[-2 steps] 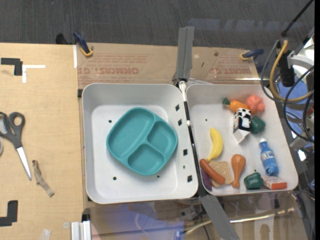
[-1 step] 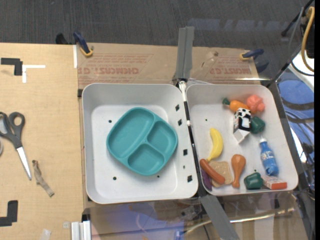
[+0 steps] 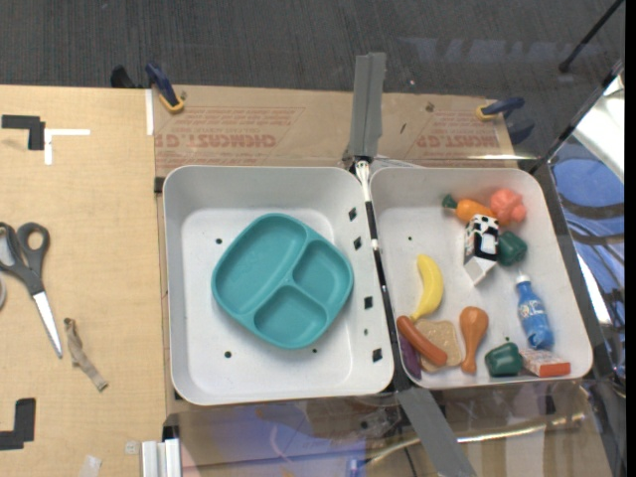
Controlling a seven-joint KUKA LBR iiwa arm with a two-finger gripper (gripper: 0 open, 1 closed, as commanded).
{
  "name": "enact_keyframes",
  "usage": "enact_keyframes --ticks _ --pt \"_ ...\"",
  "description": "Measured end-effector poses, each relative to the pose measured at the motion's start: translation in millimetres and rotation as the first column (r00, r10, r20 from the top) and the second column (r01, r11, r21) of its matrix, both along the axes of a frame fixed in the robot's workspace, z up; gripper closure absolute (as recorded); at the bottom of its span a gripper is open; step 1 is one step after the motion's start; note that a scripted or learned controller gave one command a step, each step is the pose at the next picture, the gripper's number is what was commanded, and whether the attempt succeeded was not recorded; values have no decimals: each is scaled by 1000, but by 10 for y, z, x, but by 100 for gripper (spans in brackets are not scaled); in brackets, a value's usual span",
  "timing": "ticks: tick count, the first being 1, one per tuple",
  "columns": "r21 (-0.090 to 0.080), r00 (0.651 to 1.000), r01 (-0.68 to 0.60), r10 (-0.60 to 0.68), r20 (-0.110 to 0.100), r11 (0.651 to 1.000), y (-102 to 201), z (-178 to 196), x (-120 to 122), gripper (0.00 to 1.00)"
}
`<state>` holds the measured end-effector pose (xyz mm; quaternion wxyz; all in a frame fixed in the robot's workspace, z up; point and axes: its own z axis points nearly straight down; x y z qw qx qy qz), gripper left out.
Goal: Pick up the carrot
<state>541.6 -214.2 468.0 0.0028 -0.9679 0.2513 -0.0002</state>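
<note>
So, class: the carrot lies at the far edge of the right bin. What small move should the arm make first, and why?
Probably bring the gripper in above the carrot at the far side of the right bin, then line up before descending. The carrot is small and crowded: a black-and-white carton and a pink toy sit right beside it, so a careless descent could hit them.

The cardboard (image 3: 298, 132) behind the bins bears mirrored red print, too faint to read.

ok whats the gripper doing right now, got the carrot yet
gripper: cannot be told from this view.
carrot: lies in the right bin at its far edge, beside the black and white carton, with nothing gripping it.
</note>
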Motion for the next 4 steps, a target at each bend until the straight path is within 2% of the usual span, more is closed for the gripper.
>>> enact_keyframes --ticks 1,2,3,4 --pt "-1 999 -38 38 -2 999 -4 -2297 -291 100" --pt "0 992 -126 126 1 992 -67 -1237 -479 100" --pt "1 965 -261 261 5 965 -72 -183 -516 100" --pt "9 965 -262 262 14 965 -61 -95 -494 100"
